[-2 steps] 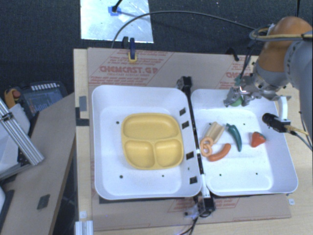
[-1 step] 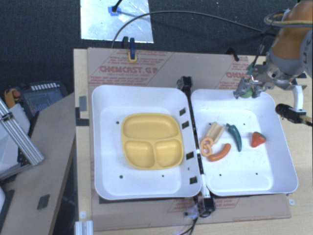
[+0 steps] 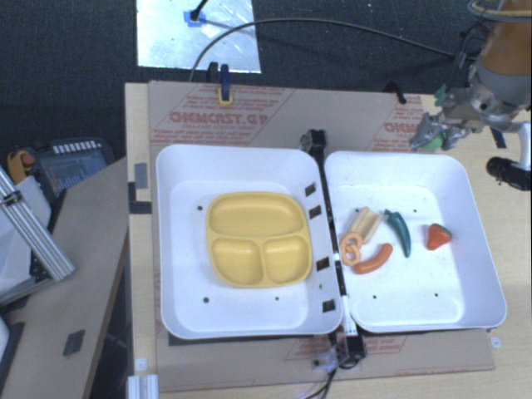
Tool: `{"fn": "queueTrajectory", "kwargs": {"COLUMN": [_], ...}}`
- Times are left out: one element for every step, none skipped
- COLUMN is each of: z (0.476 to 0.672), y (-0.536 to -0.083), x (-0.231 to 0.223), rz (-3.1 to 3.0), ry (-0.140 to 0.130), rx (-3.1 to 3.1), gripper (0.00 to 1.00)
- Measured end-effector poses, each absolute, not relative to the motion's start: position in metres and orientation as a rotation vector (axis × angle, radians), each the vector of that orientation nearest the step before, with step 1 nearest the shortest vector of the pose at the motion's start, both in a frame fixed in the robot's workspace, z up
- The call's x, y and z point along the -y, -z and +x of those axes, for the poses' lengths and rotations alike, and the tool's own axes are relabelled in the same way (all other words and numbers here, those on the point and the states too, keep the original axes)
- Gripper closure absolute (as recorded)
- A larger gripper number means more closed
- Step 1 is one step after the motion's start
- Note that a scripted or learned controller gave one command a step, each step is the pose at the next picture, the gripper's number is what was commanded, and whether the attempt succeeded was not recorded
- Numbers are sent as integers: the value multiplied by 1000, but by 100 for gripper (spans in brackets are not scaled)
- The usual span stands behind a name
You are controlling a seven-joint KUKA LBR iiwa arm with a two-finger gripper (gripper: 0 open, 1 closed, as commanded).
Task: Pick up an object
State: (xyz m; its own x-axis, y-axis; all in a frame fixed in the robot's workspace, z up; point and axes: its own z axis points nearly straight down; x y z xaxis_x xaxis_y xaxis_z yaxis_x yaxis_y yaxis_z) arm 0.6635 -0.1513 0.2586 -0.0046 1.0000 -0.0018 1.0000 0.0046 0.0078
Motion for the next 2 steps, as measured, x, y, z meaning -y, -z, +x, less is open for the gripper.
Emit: {"fn": "queueTrajectory", "kwargs": {"z": [644,624], "y": [-244,-232], "x": [104,59], "rz": [2213,2213], "ry": [-1,-1], "rx": [-2231,-2231], "gripper": [100,100]}}
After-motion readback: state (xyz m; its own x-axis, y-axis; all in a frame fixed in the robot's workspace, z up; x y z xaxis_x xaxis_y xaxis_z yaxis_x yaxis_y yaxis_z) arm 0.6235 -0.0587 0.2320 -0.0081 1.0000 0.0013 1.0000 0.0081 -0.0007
